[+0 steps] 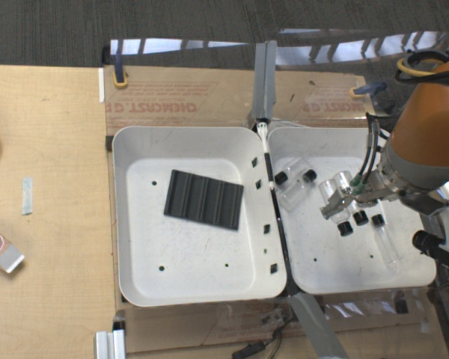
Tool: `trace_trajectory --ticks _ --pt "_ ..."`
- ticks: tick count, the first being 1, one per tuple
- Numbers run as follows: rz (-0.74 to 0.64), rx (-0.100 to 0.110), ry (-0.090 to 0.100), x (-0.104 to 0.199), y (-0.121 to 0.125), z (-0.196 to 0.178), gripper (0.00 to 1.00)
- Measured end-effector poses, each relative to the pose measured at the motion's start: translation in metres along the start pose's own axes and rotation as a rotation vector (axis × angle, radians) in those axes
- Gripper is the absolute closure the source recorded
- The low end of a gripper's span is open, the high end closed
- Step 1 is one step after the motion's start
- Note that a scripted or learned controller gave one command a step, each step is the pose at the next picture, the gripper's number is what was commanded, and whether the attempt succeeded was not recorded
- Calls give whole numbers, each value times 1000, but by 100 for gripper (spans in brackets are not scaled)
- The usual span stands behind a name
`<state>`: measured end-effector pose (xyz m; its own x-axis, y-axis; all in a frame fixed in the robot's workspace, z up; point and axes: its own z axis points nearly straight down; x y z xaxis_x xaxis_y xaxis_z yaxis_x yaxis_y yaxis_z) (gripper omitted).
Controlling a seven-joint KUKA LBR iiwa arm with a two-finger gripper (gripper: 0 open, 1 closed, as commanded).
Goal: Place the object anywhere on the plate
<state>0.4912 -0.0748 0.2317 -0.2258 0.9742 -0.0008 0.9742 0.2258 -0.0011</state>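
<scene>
The arm (423, 129), right of frame, sets its gripper (335, 199), grip state not discernible, among clear black-capped pieces (361, 220) in the right bin (359, 281); slick plastic may slip before reaching the centre-left plate (204, 199).

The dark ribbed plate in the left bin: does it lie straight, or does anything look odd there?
The dark ribbed plate lies flat but askew in the left bin, turned so its edges do not follow the bin walls. Nothing rests on it. It does not look damaged or spilled on.
</scene>
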Motion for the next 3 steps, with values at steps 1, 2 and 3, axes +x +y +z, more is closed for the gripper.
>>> trace_trajectory --ticks 1,2,3 --pt "-191 3 1 45 15 41 100" --pt "-53 3 -1 98 126 29 100" --pt "-7 5 0 176 77 103 100"
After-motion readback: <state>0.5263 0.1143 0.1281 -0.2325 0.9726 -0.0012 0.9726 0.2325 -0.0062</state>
